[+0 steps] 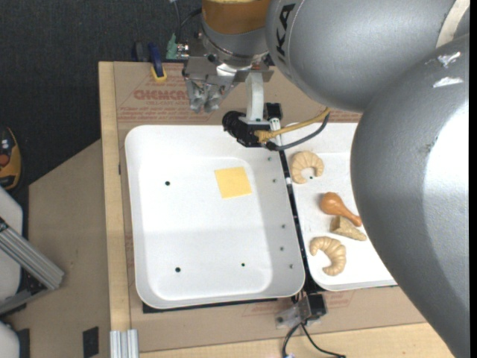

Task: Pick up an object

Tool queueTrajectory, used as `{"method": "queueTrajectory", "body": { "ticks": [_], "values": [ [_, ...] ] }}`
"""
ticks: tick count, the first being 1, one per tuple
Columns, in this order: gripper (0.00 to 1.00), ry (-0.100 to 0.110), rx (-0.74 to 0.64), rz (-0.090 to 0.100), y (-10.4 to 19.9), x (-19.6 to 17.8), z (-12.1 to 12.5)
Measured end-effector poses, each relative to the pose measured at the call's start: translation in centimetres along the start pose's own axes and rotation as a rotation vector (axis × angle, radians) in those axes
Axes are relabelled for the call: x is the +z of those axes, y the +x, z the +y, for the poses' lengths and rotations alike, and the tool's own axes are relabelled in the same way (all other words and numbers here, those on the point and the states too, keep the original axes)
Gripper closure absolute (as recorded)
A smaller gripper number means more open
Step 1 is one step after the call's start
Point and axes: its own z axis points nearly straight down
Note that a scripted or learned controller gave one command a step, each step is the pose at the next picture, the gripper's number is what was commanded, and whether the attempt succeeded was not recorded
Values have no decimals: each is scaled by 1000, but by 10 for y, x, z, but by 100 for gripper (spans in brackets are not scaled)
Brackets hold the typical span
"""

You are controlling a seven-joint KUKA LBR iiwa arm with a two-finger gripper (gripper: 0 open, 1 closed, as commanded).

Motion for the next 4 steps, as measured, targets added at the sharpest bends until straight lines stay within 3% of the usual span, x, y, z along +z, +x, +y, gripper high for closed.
{"method": "queueTrajectory", "body": {
  "ticks": [1,2,3,4],
  "values": [
    [100,22,1,-5,14,48,-82],
    [100,8,4,-2,12,2,-93],
    [100,16,3,-4,13,3,-130],
    [100,5,2,0,13,-66,-164]
  ]
}}
